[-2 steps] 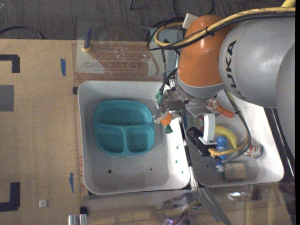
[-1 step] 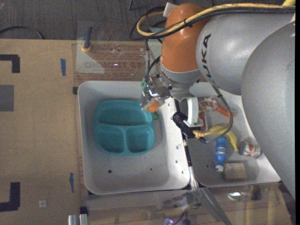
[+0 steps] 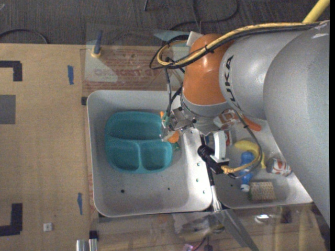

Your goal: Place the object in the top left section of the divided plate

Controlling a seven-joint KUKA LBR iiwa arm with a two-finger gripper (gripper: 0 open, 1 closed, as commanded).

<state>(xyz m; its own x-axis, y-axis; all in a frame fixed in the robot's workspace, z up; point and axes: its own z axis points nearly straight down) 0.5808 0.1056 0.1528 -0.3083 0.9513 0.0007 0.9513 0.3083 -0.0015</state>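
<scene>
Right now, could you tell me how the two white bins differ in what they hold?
The left bin holds one teal divided plate; the right bin holds several small items, among them a yellow object and a tan block. The left bin lies open to the camera; the arm covers much of the right bin. Both are shallow and white.

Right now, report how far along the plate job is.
Done: the arm has the gripper at the right edge of the teal divided plate in the left bin. In hand: something small and orange shows at the gripper; whether it is gripped is unclear. Left: nothing lies in the plate's sections yet.
</scene>
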